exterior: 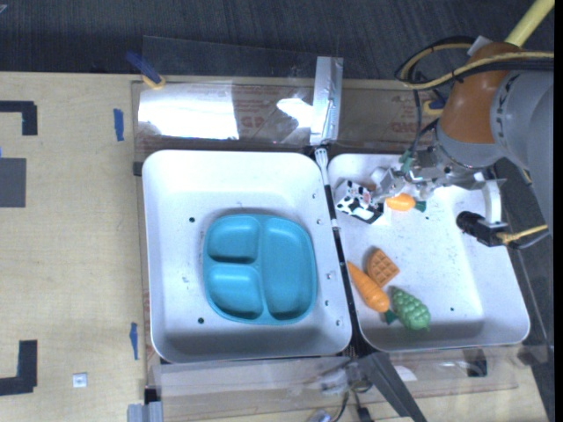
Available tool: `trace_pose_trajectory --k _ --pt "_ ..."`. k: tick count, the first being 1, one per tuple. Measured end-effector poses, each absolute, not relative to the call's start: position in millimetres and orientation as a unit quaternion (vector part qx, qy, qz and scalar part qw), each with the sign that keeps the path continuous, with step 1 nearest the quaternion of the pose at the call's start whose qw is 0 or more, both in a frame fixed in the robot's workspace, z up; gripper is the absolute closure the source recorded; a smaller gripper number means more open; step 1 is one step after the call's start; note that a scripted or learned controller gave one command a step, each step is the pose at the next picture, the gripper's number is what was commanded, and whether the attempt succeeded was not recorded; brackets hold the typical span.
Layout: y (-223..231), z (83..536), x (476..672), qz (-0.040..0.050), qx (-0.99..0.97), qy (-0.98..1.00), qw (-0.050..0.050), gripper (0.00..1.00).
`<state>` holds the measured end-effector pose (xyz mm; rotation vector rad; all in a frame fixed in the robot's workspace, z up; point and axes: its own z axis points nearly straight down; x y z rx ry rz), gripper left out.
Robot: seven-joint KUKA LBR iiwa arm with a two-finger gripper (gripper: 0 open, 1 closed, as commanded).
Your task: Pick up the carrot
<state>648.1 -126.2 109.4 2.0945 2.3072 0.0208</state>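
Lower right, carrot [369, 288] flat in the right bin [493, 315]; hand [406, 183] above, finger state unclear; no legible writing.

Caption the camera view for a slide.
Gripper hovers at right bin's far end; carrot lies near its front.

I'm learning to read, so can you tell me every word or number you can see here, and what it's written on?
No word or number here is clear enough to read.
Cardboard sheet behind the bins: faint reddish print, too blurred to read.
Blue divided plate, carrot, black-and-white cow toy: no writing to be seen.
Small white tag on the wooden bench: too small to read.
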Motion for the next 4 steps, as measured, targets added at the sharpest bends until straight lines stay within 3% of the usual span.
trace_pose_trajectory --k 1,2,3,4 --pt "-124 110 649.1 0.0046 0.654 0.756 0.019 0.00" --pt "-124 110 655.1 0.0081 0.511 0.859 0.024 0.00" --pt "-127 107 666.6 -0.0048 0.644 0.765 -0.014 0.00" --pt "-127 115 663.7 -0.0097 0.644 0.765 -0.020 1.00"
